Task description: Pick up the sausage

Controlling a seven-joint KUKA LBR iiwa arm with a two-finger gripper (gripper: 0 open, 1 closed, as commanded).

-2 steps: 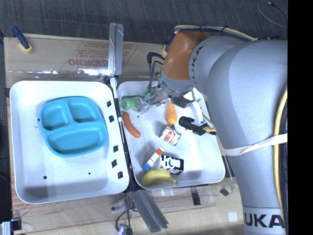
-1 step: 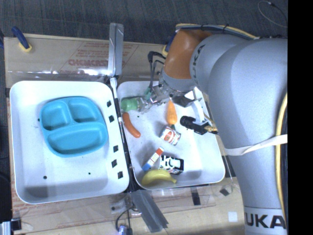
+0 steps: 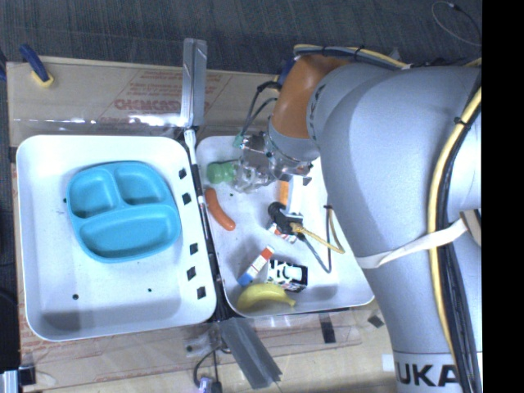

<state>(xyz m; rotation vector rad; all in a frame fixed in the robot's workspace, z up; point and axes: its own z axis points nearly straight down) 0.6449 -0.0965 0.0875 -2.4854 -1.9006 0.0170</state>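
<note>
The sausage [image 3: 219,209], a short orange-red link, lies at a slant near the left wall of the right bin [image 3: 344,297]. My gripper [image 3: 250,175] hangs over the back of that bin, up and to the right of the sausage and apart from it. A green object [image 3: 219,172] sits just left of the gripper, behind the sausage.
A banana [image 3: 264,298], a black-and-white packet [image 3: 288,275] and a small white and orange tube [image 3: 256,266] lie at the right bin's front. An orange stick [image 3: 283,191] lies under the wrist. The left bin [image 3: 33,219] holds a blue divided plate [image 3: 123,211].
</note>
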